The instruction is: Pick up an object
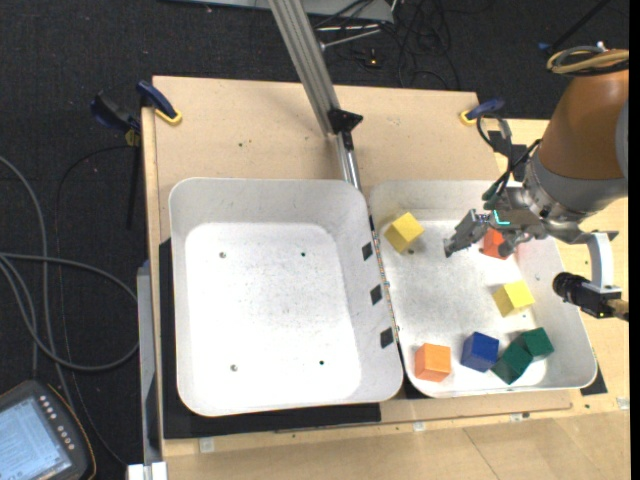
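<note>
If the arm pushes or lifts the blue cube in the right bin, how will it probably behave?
The blue cube looks stiff and flat-faced, so it should slide, not roll. It seems small, probably light. The green blocks sit close beside it, so a push may move them too.

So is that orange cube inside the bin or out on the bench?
Inside: the orange cube sits on the floor of the right bin, near its front edge.

The arm reaches in from the right side of the bench, its orange band sitting above the grey wrist near the right bin's far right corner. The wrist angles down and to the left. The gripper hangs low over the far part of the right bin, its dark fingers pointing leftward and downward.
</note>
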Tool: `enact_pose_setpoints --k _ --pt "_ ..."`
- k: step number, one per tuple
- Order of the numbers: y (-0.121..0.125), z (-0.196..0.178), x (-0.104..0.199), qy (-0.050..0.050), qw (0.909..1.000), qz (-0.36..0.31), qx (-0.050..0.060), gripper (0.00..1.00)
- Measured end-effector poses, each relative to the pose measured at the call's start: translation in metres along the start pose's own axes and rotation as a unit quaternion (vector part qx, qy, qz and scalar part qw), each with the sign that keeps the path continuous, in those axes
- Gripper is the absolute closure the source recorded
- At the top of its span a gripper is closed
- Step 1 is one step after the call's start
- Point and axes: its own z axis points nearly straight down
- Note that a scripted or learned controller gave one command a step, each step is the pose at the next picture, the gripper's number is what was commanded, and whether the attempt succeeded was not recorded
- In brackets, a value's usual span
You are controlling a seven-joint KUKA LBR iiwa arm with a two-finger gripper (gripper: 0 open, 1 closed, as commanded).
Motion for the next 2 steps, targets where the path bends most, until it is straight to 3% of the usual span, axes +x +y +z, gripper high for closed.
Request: enact_pose_setpoints --k 1,2 --pt "0.000 -0.002 0.000 0.000 1.0000 0.001 -0.002 0.00" --pt "-0.003 0.041 0.000 0.000 1.0000 0.001 0.000 0.00"
